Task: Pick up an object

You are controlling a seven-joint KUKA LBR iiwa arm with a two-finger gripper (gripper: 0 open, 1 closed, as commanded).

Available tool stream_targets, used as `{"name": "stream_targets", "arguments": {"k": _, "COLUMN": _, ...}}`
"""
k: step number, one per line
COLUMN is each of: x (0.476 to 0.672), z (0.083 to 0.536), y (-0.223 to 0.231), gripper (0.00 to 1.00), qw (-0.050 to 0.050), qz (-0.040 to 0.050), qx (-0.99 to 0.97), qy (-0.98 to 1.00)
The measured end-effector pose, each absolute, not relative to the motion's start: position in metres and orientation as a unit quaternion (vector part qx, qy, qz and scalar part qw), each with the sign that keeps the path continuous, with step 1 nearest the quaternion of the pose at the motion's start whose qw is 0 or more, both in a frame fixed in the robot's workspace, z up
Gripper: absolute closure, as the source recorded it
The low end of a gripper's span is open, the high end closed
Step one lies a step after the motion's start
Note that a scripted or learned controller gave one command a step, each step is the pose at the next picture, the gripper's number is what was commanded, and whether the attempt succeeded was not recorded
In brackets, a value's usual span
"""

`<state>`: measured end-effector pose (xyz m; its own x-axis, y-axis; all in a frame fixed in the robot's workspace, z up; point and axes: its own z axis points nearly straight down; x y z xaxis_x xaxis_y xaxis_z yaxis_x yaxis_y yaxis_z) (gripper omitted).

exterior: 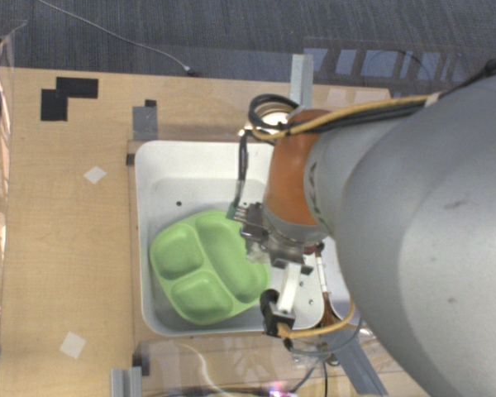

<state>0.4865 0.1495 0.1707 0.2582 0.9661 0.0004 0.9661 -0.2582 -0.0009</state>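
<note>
On the left of the view, you have the pale wood-grain tabletop, flat and matt, with a black L-shaped mark near its far edge. Moving right, the shallow white bin sits with smooth, glossy walls and rounded corners. In its near half lies the green tray, tilted a little, one corner towards the bin's near wall. It is a moulded plastic dish with three rounded compartments parted by raised ridges, and it looks light, stiff and rather slick. You would likely do best to pinch it across the outer rim or one of the dividing ridges, since the broad hollows offer nothing to close on and a glossy lip may slip if taken at a slant. It should not crush or break easily. At the tray's right edge, the gripper hangs low over the bin beneath the orange band of the grey arm. The wrist covers the tips, so you cannot tell whether the jaws are released, clenched or gripping the tray, nor whether they touch its rim.
</note>
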Motion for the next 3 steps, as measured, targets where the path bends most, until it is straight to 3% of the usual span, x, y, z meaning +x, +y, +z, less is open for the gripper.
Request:
{"name": "stream_targets", "arguments": {"k": 2, "x": 0.487, "z": 0.177, "y": 0.185, "gripper": 1.00, "qw": 0.000, "qz": 0.0003, "qx": -0.962, "qy": -0.272}}
{"name": "stream_targets", "arguments": {"k": 3, "x": 0.487, "z": 0.183, "y": 0.235, "gripper": 1.00, "qw": 0.001, "qz": -0.0002, "qx": -0.992, "qy": -0.124}}
